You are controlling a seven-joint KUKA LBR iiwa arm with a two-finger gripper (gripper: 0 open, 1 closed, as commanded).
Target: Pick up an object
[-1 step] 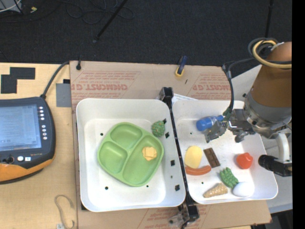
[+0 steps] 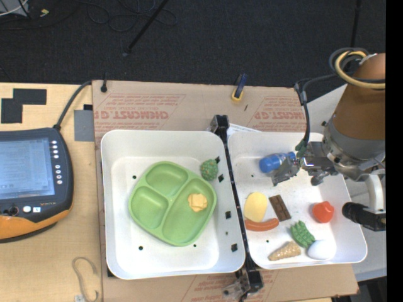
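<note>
The arm (image 2: 359, 106) is seen reaching in over the right bin (image 2: 252, 145), with the gripper (image 2: 286, 168) low at that bin's upper part, just beside a blue object (image 2: 271, 163). Whether the jaws are wide, narrow or closed on anything cannot be told; the dark gripper parts are blurred against the bin floor. No object is seen held.

The remaining candidates are spread across the lower half of the right bin: a yellow egg-shaped piece (image 2: 255, 206) touching a red sausage (image 2: 261, 224), a brown bar (image 2: 279, 207) just beside them, a red piece (image 2: 323, 212), a green piece (image 2: 303, 234), a white egg (image 2: 320, 250) and a cone (image 2: 284, 251).

Several failures are judged likely. The blue object appears rounded and smooth, so it could be squeezed out sideways if the jaws close off-centre. It could also be pushed toward the bin wall instead of being caught. A descent between the crowded pieces further down could trap two at once, or nudge the round ones away. In the left bin, a green plate (image 2: 157, 200) bears a yellow piece (image 2: 198, 201).
</note>
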